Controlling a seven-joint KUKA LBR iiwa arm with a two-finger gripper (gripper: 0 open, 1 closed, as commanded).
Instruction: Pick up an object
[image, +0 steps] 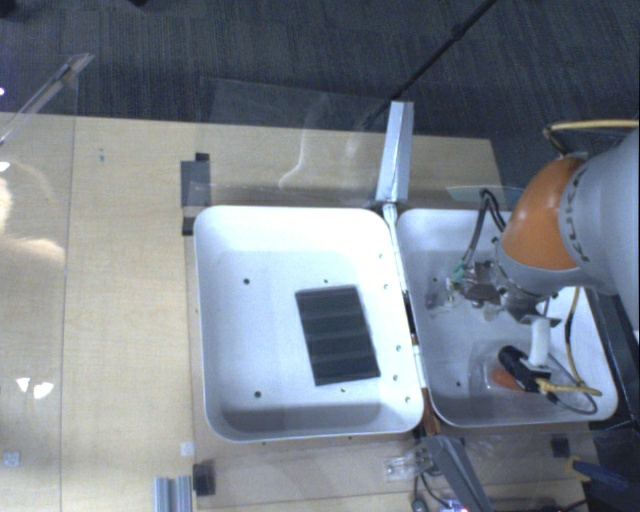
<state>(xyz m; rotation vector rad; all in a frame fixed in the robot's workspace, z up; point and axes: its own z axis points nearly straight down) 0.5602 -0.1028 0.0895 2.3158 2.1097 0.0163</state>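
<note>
Reaching in from the right, the grey arm (603, 215) is being held over the right bin (440, 385), with the gripper (468, 291) being positioned low near that bin's middle, close to the wall shared with the left bin (235, 330). Whether the tool is spread or drawn together cannot be told from this angle, and nothing is being shown in its hold. The one clear candidate for picking, a dark ribbed slab (338, 335), is lying flat and slightly skewed in the middle of the left bin, well apart from the gripper. The approach is judged to be the step in hand, with no grasp yet begun. The next move is likely calling for the wrist to be raised over the paired rims, carried left, and lowered squarely onto the slab's narrower sides. Bare floor is being left all round the slab. The tight spots are the shared rims and the upright metal strip (396, 160) at their far end.
</note>
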